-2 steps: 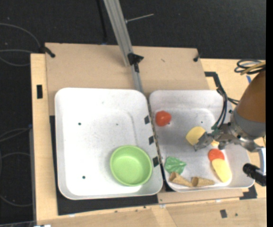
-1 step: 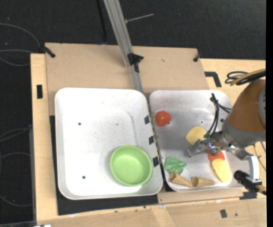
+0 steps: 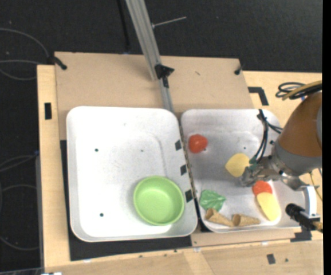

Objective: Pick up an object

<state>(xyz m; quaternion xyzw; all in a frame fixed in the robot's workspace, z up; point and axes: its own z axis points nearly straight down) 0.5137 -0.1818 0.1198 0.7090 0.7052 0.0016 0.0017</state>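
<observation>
Your gripper [image 3: 250,175] sits low in the right bin [image 3: 223,122], just beside the yellow piece [image 3: 237,165] — I cannot tell its state. Centre on that piece before lifting; the red-and-yellow toy [image 3: 266,199] crowds it closely. The left bin [image 3: 114,130] holds a green bowl [image 3: 158,200] — bench tan, floor dark

The arm [image 3: 303,136] is reaching in from the right, bending downward, its hand [image 3: 251,175] hanging low.
</observation>
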